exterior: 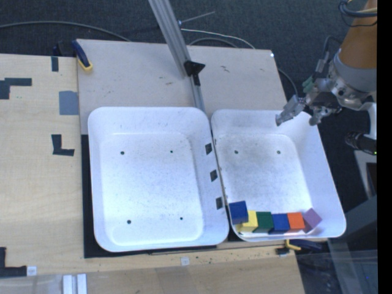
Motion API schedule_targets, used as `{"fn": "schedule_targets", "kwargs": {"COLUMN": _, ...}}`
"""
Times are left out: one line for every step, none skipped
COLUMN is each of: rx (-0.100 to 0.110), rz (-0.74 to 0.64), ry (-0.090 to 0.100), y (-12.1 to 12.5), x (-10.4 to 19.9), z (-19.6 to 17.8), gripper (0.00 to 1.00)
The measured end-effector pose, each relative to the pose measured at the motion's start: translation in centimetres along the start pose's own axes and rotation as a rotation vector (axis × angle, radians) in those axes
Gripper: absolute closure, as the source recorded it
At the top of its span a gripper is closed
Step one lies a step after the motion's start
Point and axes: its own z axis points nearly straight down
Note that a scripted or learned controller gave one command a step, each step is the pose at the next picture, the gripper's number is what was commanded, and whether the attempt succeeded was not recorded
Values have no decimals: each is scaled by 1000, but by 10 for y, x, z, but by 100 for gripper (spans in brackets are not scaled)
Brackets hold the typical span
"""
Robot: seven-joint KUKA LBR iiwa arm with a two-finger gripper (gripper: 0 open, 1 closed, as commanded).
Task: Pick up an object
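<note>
at two o'clock, over the right bin's (318, 141) far rim, the gripper (298, 111) hung apart-fingered, holding nothing; best descend squarely toward the blocks (272, 220) at five o'clock.

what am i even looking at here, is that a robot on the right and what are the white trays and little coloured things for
Yes, that is a robot arm: grey with an orange band, reaching in from the right. The picture comes from a single camera fixed above the bench, looking down at a slant. At the arm's tip is its gripper, hovering over the far right corner of the right shallow white bin. Nothing shows in its jaws.

Beside it sits the left shallow white bin. Along the near edge of the right bin lies a row of small coloured blocks: blue, yellow, green, another blue, orange and purple. The robot's job is to pick one up. It has not reached them yet.
</note>
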Motion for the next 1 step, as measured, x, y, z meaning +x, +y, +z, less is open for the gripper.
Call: {"fn": "schedule_targets", "kwargs": {"rx": -9, "rz": -6, "ry": -1, "y": 20, "x": 52, "z": -97, "gripper": 0}}
